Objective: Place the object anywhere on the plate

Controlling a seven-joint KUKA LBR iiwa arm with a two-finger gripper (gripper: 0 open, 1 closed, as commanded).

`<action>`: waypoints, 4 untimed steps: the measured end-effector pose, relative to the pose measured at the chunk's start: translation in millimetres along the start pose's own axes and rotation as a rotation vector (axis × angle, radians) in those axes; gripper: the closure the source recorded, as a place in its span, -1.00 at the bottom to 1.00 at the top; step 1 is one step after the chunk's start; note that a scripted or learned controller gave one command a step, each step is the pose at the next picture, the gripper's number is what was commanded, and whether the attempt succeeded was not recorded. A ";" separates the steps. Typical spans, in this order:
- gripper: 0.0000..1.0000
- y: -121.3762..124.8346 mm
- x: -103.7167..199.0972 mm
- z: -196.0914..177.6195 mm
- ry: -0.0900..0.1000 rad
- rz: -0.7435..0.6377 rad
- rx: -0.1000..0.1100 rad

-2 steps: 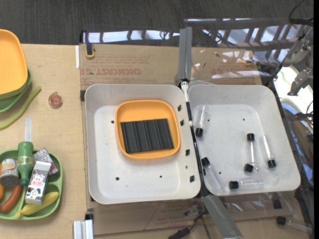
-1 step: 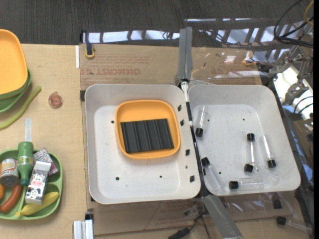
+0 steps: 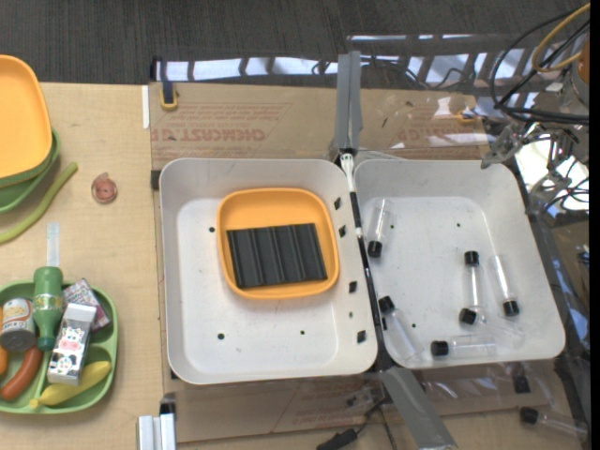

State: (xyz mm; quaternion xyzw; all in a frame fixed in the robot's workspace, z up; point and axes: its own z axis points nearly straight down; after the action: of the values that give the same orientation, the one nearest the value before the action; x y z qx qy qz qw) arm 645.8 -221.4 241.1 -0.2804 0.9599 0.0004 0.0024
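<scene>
An orange square plate (image 3: pixel 277 209) sits in the left white bin (image 3: pixel 187 326), toward its back. A dark grey ribbed rectangular object (image 3: pixel 277 255) lies flat on the plate, within its rim. In the right white bin (image 3: pixel 422 251) lie several clear tubes with black caps: one (image 3: pixel 378 230) near the left wall, two (image 3: pixel 472 284) (image 3: pixel 502 284) at the right, one (image 3: pixel 464 347) along the front and one (image 3: pixel 394 317) at the front left.
Cables and metal framing (image 3: pixel 544 92) crowd the upper right beyond the right bin. On the bench to the left stand a green tray of toy food (image 3: pixel 56 345), an orange dish on green ones (image 3: pixel 19 129) and a small pink piece (image 3: pixel 104 188).
</scene>
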 end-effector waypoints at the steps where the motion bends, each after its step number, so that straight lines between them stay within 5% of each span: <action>1: -1.00 -5.8 -9.2 -82.1 -0.001 -0.086 0.002; 3: -1.00 -7.3 -12.7 -82.1 -0.002 -0.727 0.000; 4: -1.00 -6.9 -12.4 -34.3 -0.002 -1.110 -0.003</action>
State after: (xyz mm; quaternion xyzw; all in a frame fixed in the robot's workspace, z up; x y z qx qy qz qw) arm 659.8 -220.7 275.4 -0.7441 0.6680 0.0008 0.0027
